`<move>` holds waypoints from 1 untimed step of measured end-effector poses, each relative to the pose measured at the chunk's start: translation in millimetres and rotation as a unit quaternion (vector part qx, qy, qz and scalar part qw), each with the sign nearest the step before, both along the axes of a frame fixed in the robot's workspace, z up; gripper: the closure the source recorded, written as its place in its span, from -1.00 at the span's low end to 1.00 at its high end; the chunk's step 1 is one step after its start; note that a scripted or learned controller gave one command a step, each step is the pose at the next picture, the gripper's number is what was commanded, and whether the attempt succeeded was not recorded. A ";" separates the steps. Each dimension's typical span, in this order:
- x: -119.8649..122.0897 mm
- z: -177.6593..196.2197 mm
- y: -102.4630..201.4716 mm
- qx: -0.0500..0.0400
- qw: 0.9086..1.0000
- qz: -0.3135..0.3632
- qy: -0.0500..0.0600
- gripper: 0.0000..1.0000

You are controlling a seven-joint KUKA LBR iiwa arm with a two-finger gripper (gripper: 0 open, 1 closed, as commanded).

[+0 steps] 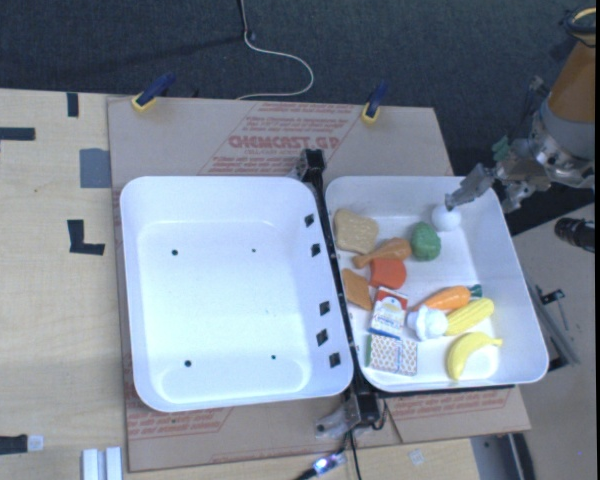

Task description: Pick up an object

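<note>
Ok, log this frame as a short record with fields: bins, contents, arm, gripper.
left bin: white, shallow, bare floor with a few dark dots
right bin: white, shallow, holds toy food
contents: banana, corn cob, carrot, green ball, bread slice, small patterned cartons
arm: reaches in from the right, over the right bin's far right corner
gripper: low over that corner, near the green ball; finger state unclear
</note>
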State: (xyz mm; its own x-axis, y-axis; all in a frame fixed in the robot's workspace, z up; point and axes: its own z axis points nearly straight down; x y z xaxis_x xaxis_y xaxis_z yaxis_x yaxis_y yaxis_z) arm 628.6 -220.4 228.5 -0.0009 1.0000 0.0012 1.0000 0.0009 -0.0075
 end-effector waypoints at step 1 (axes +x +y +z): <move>16.2 68.7 57.4 0.000 1.000 0.003 -0.003 -1.00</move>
